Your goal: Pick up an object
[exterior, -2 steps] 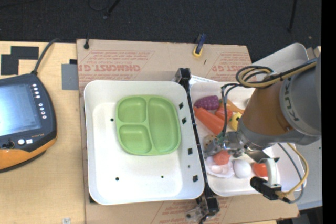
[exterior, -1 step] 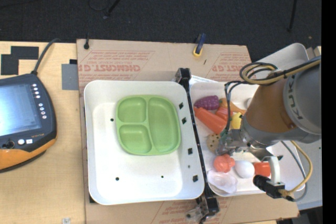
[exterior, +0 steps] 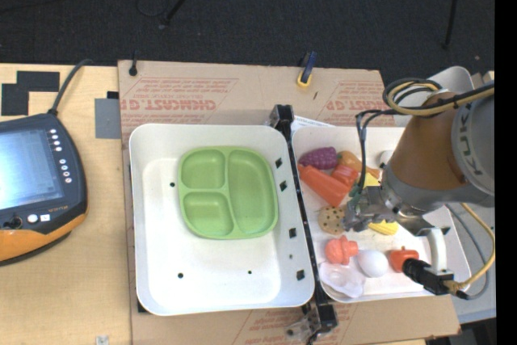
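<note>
A: Item one, the gripper (exterior: 361, 216). It is seen low in the right bin (exterior: 456, 250), among the toy food. Whether it is open or closed cannot be told; nothing is shown to be held.

B: Item two, the candidates for picking. An orange carrot (exterior: 325, 185), a purple grape bunch (exterior: 320, 158), a speckled cookie (exterior: 331, 219), a white egg (exterior: 372, 262), a red-orange piece (exterior: 340, 250) and a yellow piece (exterior: 384, 228) are noted, all in the right bin. The cookie and the carrot's end lie just beside the gripper.

A: Item three, the left bin (exterior: 153, 254). A green divided plate (exterior: 226, 193) is recorded in it, well apart from the gripper.

B: Risks, judged only. The pieces are crowded, so two may be pinched at once or one pushed aside. The egg is round and may be squeezed out. The cookie is flat and may be missed by a closing grasp. The centre divider (exterior: 292, 198) is near, and a carried item could be knocked against it.

A: Writing. On the cardboard (exterior: 202, 93) beneath the bins, red print is seen upside down; it appears to read "CHEMCAST GP", though this is not certain. The print on the right sheet is partly covered. A handheld pendant (exterior: 32, 186) lies at the left; its screen text is too small to be read.
</note>
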